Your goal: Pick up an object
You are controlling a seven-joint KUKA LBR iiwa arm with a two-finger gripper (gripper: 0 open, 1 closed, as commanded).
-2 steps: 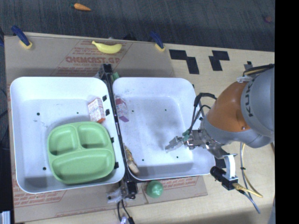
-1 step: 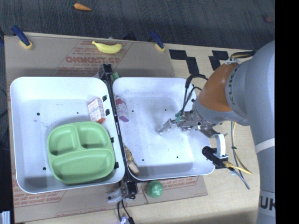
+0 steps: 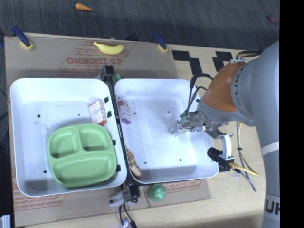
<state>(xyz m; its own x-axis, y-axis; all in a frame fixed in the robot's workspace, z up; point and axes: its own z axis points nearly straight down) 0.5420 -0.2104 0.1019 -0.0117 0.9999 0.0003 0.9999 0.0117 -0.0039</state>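
Arm bent low — gripper [image 3: 183,126] seemingly pointing down.

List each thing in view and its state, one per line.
Green divided plastic tray: lying flat in the left white bin.
Small red-and-white carton: lying above the tray, same bin.
Yellow banana: on the cardboard, outside the bins.
Green ball: on the cardboard below the right white bin.
Hand: low in the right bin.
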